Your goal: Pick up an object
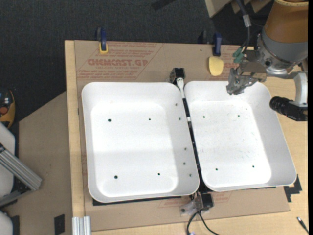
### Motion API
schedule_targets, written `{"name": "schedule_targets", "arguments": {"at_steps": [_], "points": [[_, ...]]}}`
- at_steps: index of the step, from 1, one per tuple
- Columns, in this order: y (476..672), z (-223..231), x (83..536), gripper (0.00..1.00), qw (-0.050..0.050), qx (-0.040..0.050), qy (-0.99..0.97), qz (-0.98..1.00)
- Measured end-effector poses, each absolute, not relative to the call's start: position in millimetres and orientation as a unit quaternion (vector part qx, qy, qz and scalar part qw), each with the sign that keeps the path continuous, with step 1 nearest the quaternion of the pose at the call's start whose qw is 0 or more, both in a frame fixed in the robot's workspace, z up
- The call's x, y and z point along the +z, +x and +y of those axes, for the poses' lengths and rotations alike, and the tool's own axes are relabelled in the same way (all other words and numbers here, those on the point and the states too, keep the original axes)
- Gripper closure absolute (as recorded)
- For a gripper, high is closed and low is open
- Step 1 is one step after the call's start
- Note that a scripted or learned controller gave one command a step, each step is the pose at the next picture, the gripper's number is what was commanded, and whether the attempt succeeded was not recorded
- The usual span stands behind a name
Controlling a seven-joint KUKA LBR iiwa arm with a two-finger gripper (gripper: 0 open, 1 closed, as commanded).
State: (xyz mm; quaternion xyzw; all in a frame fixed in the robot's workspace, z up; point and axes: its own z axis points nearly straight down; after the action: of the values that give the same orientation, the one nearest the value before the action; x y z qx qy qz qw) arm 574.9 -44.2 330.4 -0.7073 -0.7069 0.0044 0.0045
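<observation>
A small pale yellow object point(215, 65) lies on the brown board just behind the far left corner of the right bin point(274, 180), outside both bins. My gripper point(237, 87) hangs over the far edge of the right bin, a short way right of the yellow object and apart from it. The grey arm with its orange band comes in from the upper right. Nothing shows held under the gripper.
The left bin point(93, 146) sits beside the right one, a black strip point(188, 126) running between them. Blue clamps point(102, 35) point(217, 43) pin the board's far edge. A black fitting point(288, 107) juts in at the right bin's right rim.
</observation>
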Motion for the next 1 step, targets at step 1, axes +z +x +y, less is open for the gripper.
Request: {"name": "schedule_targets", "arguments": {"at_steps": [1], "points": [[644.0,-12.7,281.8,1.0,-0.001,-0.001,-0.706,-0.709]]}}
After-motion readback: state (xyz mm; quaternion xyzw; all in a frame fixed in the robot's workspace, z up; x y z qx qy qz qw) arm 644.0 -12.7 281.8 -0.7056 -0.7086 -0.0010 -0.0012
